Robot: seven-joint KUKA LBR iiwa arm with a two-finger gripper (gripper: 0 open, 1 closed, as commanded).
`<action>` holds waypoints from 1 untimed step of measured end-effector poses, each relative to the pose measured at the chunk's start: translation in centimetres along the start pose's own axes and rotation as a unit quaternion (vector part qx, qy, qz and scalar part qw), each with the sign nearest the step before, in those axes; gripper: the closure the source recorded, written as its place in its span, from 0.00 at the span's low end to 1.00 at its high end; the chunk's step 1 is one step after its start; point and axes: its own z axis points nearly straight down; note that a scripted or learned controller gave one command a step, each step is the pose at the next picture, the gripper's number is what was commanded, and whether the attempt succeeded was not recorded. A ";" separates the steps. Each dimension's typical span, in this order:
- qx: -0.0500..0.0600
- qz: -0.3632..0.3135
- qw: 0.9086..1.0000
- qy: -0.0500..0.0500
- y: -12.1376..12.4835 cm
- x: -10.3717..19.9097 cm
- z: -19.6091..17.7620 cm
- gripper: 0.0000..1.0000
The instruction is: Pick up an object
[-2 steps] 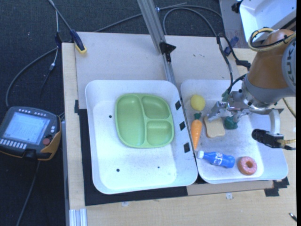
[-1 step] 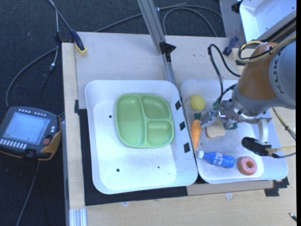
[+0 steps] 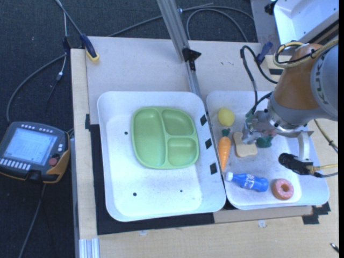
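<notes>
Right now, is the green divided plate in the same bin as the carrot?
No. The green plate lies in the left bin; the carrot lies in the right bin.

arm (image 3: pixel 322 90): grey, round casing, dark letters on its side
band (image 3: pixel 293 85): orange, wide, above the wrist
cables (image 3: pixel 250 69): black, looping beside the band
gripper (image 3: pixel 252 135): metal-grey, small dark parts

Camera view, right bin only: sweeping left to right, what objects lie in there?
Carrot → blue bottle → pink doughnut. The lemon sits above the carrot and overlaps it, so I leave it unordered.
</notes>
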 end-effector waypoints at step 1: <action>-0.002 -0.001 1.000 -0.001 -0.2 0.4 -5.5 1.00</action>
